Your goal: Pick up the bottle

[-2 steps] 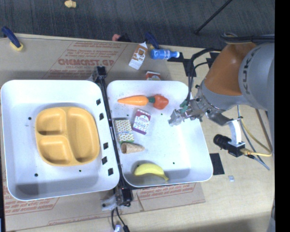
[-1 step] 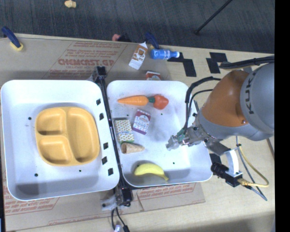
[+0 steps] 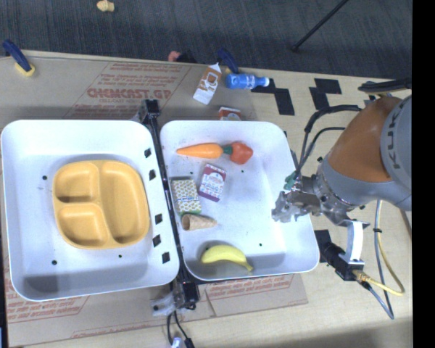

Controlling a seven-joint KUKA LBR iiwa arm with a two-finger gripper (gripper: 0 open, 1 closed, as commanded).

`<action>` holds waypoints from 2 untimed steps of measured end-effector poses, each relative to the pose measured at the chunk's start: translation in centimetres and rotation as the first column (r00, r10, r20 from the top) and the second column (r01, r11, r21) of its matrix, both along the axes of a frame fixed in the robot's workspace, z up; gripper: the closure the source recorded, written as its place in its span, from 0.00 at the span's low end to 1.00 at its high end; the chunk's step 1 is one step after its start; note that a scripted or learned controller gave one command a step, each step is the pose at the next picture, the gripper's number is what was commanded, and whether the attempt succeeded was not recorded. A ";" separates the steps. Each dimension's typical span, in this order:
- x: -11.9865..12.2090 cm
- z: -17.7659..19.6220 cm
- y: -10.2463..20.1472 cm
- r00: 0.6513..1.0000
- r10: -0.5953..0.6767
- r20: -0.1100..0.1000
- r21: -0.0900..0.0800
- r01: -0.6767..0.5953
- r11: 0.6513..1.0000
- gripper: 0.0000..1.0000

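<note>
Bottle [image 3: 241, 81]: lying outside the bins, I judge it light, stiff, slippery; I'd grip mid-body; gripper [image 3: 284, 207] state I cannot tell.

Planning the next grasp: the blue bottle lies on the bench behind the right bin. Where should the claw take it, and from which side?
Judging by its pose, grip the blue bottle across its body from above, fingers straddling its width; it lies on its side, cap pointing right.

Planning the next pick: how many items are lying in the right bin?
6: carrot and strawberry at the back, carton, wafer and cone mid-left, banana in front. The hand may hide more.
</note>
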State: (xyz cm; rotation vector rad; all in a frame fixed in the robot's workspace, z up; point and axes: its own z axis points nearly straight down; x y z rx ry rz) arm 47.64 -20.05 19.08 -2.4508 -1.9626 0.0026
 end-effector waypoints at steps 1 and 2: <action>0.0 0.9 0.0 0.996 0.086 0.002 -0.001 -0.086 0.996 1.00; 0.0 1.4 -0.4 0.989 0.146 0.002 -0.001 -0.146 0.989 1.00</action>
